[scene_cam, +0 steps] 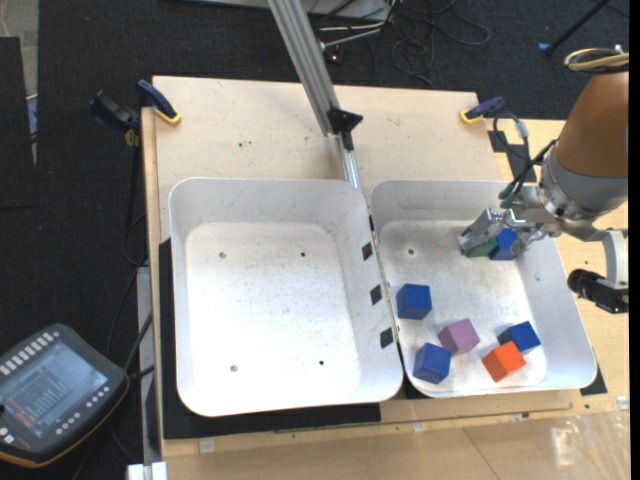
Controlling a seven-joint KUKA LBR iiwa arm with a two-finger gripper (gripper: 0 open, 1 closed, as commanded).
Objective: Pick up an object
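My gripper (pixel 488 242) hangs over the far right part of the right bin (pixel 440 193), reaching in from the right. Its grey fingers are shut on a small blue block (pixel 507 243), and a bit of green shows just under the fingertips. Loose on the bin floor nearer the front lie a blue cube (pixel 414 300), a second blue cube (pixel 432 362), a purple cube (pixel 459 335), an orange-red cube (pixel 503 360) and a third blue cube (pixel 520 336).
The left bin (pixel 200 208) adjoins the right one along a shared middle wall. A slanted metal pole (pixel 305 53) comes down to the bins' far edge. Clamps (pixel 158 103) hold the board's far corners. A teach pendant (pixel 50 393) lies at front left.
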